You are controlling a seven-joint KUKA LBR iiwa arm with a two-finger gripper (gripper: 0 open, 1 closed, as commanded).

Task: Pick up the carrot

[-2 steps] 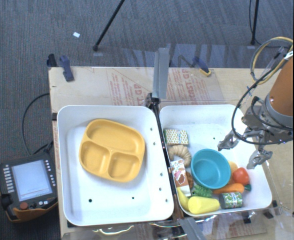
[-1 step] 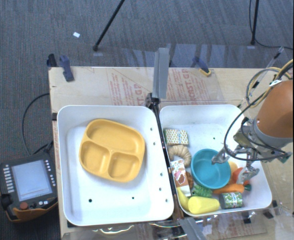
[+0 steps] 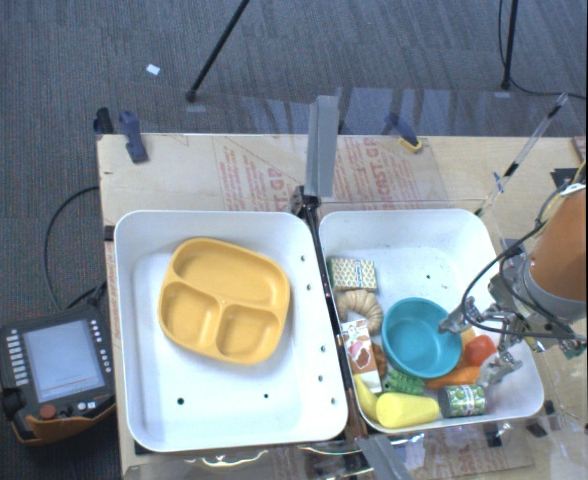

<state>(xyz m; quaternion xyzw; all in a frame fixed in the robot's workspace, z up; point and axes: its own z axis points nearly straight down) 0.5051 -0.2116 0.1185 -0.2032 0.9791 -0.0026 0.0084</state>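
The carrot (image 3: 455, 376) is an orange piece lying near the front of the right bin (image 3: 414, 233), just below the blue bowl (image 3: 418, 336), with a green leafy bit (image 3: 405, 382) at its left end. My gripper (image 3: 479, 349) hangs low over the bin's right side, directly above and to the right of the carrot. It looks open. One finger (image 3: 461, 319) sits by the bowl's rim and the other (image 3: 498, 367) is nearer the front. A red-orange toy (image 3: 480, 349) lies between them, not pinched.
Packed around the carrot are a green-labelled can (image 3: 464, 400), a yellow fruit (image 3: 406, 409), a snack packet (image 3: 359, 353), a bagel (image 3: 359, 307) and a checkered box (image 3: 354, 273). A yellow divided plate (image 3: 224, 299) lies in the left bin (image 3: 139, 388).
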